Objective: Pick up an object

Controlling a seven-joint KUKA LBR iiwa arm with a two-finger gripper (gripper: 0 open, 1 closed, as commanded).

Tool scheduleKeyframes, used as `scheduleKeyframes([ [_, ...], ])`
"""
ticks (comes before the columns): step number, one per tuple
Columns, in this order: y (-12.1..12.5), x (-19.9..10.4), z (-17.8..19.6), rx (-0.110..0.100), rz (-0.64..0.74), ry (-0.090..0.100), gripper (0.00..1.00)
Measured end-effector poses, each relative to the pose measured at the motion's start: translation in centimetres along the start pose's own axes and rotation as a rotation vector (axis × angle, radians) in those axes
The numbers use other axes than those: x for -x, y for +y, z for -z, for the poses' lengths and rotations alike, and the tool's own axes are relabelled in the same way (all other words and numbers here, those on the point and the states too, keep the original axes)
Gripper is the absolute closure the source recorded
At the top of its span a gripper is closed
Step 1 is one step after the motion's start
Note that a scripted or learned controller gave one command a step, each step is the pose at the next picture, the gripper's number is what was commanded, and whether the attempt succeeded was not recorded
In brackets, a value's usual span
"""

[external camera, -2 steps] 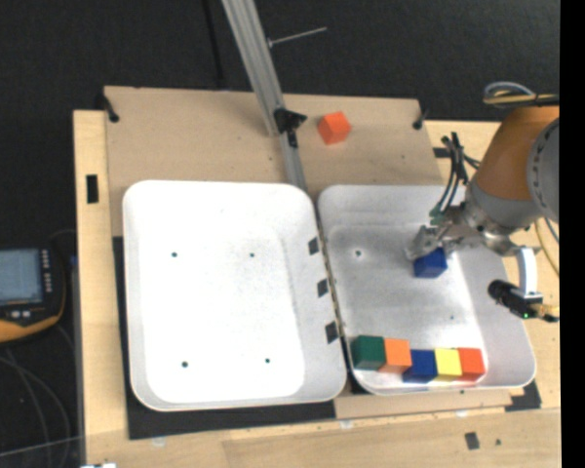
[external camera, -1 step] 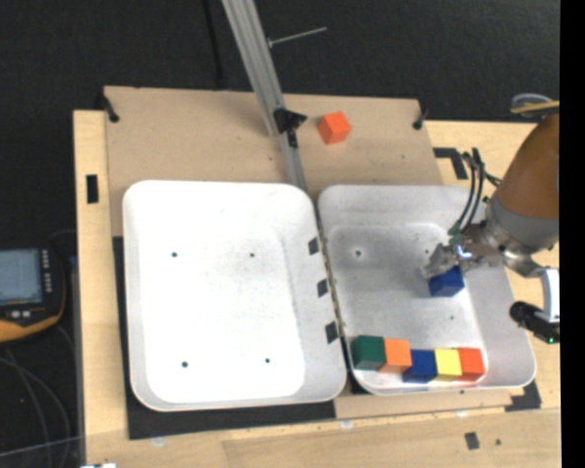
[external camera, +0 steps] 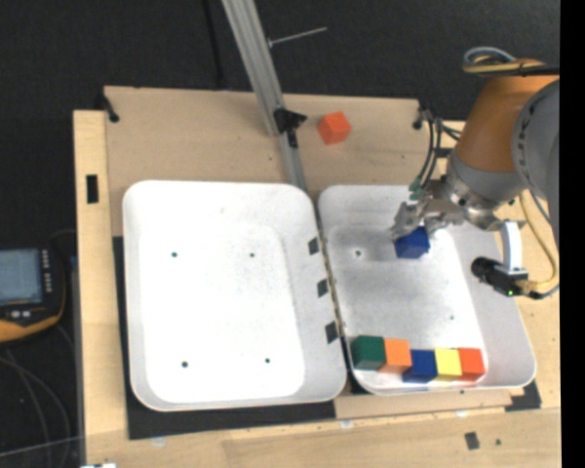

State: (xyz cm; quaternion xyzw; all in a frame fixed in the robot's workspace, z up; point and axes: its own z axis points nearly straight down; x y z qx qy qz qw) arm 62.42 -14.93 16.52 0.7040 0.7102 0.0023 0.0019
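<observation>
My gripper (external camera: 410, 228) hangs over the back part of the right bin (external camera: 439, 295), reaching in from the right. A small blue block (external camera: 411, 245) sits between its fingertips, and the fingers are shut on it. Along the bin's front wall lies a row of blocks: green (external camera: 368, 350), orange (external camera: 397, 353), blue (external camera: 422, 364), yellow (external camera: 448, 362) and red-orange (external camera: 472, 361).
The left bin (external camera: 219, 291) lies beside the right one. An orange cube (external camera: 333, 127) rests on the bench behind the bins. A slanted metal post (external camera: 258, 66) rises from between the bins at the back. A handheld pendant (external camera: 15, 286) lies off the bench's left side.
</observation>
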Motion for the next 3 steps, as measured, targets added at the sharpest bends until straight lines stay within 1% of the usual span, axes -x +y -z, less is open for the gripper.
scheduleKeyframes([
  [1,-11.5,-8.3,3.3,-0.007,-0.004,0.001,1.0],
  [2,-4.3,-13.4,3.1,-0.001,0.0,0.001,1.0],
  [3,-2.7,-20.4,3.1,-0.005,0.001,0.002,1.0],
])
